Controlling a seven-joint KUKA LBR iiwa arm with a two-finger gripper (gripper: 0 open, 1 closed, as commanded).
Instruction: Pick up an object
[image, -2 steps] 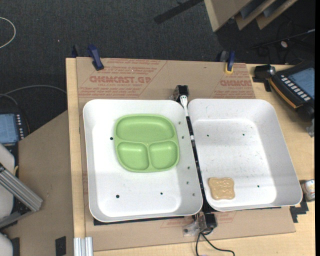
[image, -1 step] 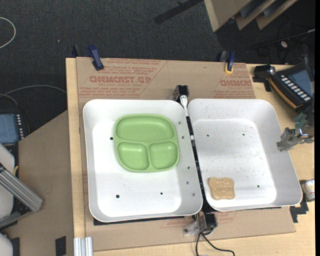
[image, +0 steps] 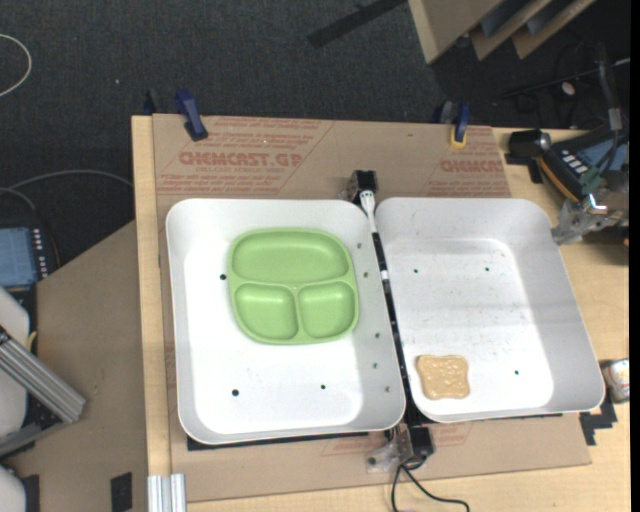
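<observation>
A green divided plate (image: 294, 285) with three compartments lies flat in the upper middle of the left white bin (image: 200, 390). A small tan, square, toast-like piece (image: 443, 377) lies flat in the near left corner of the right white bin (image: 520, 300), close to the wall shared by the two bins.
Both bins rest on a brown cardboard sheet (image: 250, 150) held by blue clips (image: 190, 115) at the back. Cables and metal hardware (image: 585, 190) crowd the bench's far right edge. A black clamp (image: 364, 186) sits at the back where the bins meet.
</observation>
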